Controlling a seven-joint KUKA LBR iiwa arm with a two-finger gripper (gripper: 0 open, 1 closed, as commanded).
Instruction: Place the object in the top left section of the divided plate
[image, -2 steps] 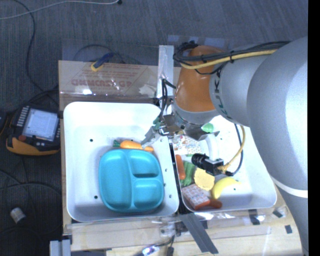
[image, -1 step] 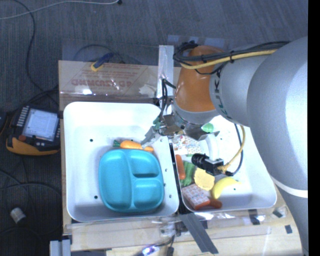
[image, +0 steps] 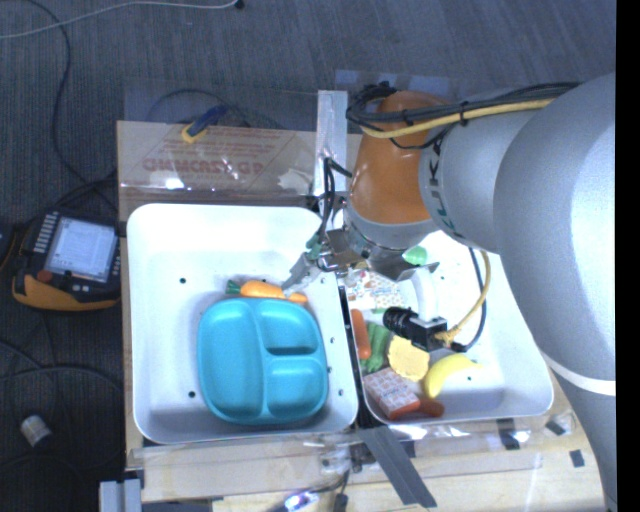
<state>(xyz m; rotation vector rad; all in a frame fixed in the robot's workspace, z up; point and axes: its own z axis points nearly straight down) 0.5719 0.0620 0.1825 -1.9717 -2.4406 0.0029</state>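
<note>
A blue divided plate (image: 263, 362) lies in the left white bin (image: 160, 300), toward its front right. An orange toy carrot (image: 262, 290) with a green top lies along the plate's far rim, at the edge of the top left section. My gripper (image: 304, 270) hangs just right of the carrot's right end, reaching down-left from the orange-banded wrist (image: 392, 190) above the wall between the bins. I cannot make out whether it touches or holds the carrot.
The right bin (image: 520, 385) holds several toy foods: a yellow banana (image: 450, 372), a yellow slice (image: 407, 357), a second carrot (image: 358, 335), a green piece (image: 378, 338), a red sausage (image: 408, 408). A handheld device (image: 70, 258) lies left of the bins.
</note>
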